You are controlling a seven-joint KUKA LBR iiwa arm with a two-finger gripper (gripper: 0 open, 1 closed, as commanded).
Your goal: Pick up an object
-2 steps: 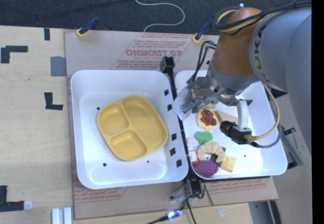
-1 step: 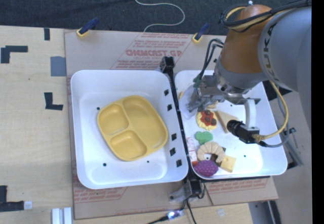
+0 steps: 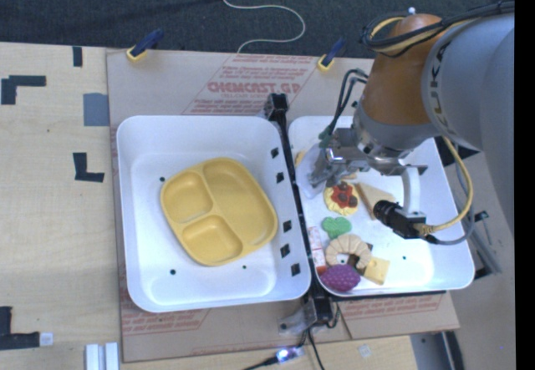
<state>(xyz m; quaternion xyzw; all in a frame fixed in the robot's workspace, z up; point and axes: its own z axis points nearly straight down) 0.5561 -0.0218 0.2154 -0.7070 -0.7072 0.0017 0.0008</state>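
Grey and orange-banded, the arm (image 3: 418, 84) reaches down into the right bin (image 3: 443, 276), end effector (image 3: 334, 172) state indeterminable, above the toy food (image 3: 343, 197).

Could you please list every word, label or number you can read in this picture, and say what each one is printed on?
"CHEMCAST GP" in red, repeated with finer lines of red print too small to read, on the brown cardboard sheet under the two white bins.
"KU", the visible part of dark lettering, running down the arm's grey casing; the rest is cut off.
Black marks on the wooden bench are shapes, not letters.
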